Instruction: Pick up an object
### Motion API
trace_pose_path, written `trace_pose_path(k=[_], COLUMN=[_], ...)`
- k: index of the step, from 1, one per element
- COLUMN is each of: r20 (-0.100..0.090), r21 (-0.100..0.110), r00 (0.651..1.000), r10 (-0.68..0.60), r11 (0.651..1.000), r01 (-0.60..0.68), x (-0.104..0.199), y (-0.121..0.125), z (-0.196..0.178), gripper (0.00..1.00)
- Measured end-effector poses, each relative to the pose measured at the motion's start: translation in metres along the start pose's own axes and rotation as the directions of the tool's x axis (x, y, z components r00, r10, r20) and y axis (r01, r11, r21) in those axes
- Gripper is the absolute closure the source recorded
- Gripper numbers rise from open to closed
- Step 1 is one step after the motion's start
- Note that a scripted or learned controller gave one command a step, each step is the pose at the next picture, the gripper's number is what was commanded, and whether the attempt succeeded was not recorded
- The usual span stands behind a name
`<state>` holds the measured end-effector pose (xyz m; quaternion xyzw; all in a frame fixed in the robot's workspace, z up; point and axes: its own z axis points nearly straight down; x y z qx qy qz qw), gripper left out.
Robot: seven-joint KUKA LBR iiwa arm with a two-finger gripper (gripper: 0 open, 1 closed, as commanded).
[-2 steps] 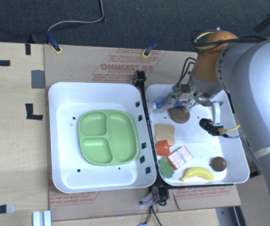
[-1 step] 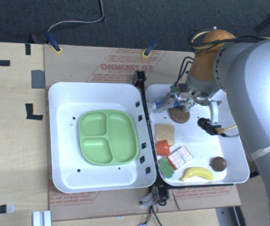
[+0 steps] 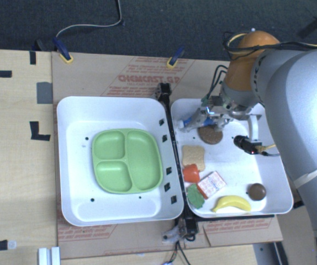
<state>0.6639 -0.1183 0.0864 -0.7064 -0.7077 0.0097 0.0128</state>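
Cookie (image 3: 210, 134) lies directly under the gripper (image 3: 214, 120), lined up for a grasp; its opening I cannot tell.

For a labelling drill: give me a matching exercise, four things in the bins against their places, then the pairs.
Things:
1. tray
2. banana
3. brown disc
4. toast

Places:
A. near front edge of the right bin
B. under the gripper
C. in the left bin
D. by the right bin's left wall, above the red piece

Pairs: 1-C, 2-A, 3-B, 4-D
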Motion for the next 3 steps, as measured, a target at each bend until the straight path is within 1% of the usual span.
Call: trace_pose_path(k=[1, 2, 3], r20=[0.007, 0.01, 0.006], r21=[-0.044, -0.044, -0.036], r00=[1.0, 1.0, 1.0], r10=[-0.001, 0.001, 0.0], r11=[0.999, 0.999, 0.999], r01=[0.001, 0.0, 0.0], x=[0.0007, 0.0064, 0.0033], y=[-0.0165, -0.0164, -0.0118], z=[-0.0028, -0.0031, -0.002], gripper=[0.0, 0.0, 0.0])
